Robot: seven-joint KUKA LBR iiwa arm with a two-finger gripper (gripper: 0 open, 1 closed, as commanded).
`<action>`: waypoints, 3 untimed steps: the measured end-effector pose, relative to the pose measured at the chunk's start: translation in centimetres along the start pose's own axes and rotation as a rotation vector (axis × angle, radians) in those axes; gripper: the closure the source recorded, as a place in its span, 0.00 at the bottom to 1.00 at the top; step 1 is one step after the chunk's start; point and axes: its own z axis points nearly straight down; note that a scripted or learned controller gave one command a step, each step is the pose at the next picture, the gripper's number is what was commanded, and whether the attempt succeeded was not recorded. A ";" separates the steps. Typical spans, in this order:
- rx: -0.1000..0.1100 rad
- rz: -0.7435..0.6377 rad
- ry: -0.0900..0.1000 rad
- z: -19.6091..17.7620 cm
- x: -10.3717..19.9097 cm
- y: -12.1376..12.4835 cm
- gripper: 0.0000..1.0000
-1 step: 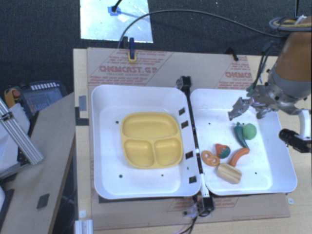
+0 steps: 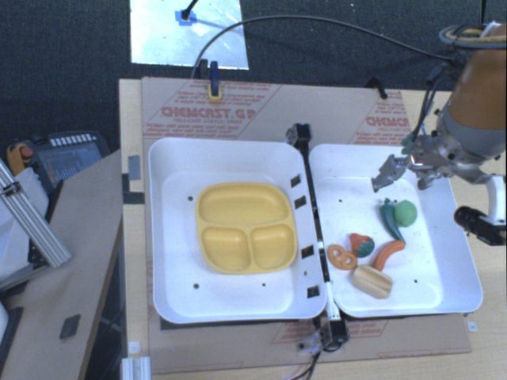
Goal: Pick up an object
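Gripper (image 2: pixel 394 170) hovers above the green toy (image 2: pixel 398 214) (grasp not yet begun); finger opening cannot be told, nothing visibly held.

A: Setting?
B: Robotics lab. Bench (image 2: pixel 87 236) with two white bins (image 2: pixel 238 153) on a protective sheet (image 2: pixel 269 105), dark carpet (image 2: pixel 63 46).
A: Other cues?
B: Cables (image 2: pixel 317 24), teach pendant (image 2: pixel 59 161), aluminium extrusion (image 2: pixel 32 220) at left.

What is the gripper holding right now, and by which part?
Nothing. The gripper hangs over the right bin, above the green toy, with nothing between its fingers.
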 end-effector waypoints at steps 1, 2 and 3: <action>0.004 0.002 0.001 5.4 -1.0 0.0 0.00; 0.006 0.002 0.001 11.7 -1.2 0.0 0.00; 0.006 0.002 0.002 17.8 -1.3 -0.6 0.00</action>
